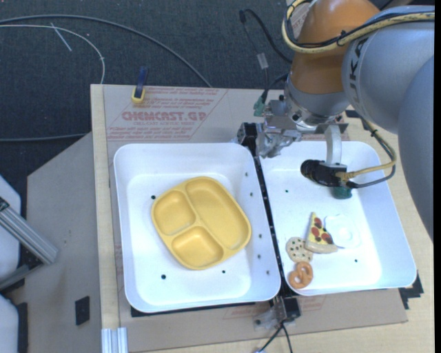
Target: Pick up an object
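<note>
We're looking at a bulky arm [393, 62] with smooth, rounded pale grey casing, and a glossy orange band [331, 24] wraps it just above the wrist. Black letters show on the grey shell beside that band, cut off so we can't read them. Black and yellow cables [296, 21] loop around the orange section, and below it we see a cluster of dark metal fittings.

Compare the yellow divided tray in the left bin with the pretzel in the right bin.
The yellow divided tray is far larger than the pretzel. The tray is pale yellow with three compartments; the pretzel is orange-brown with looped holes. The tray lies alone mid-bin, while the pretzel sits near the front edge, close beside a cookie and a pizza slice. Both lie flat on a white bin floor.
</note>
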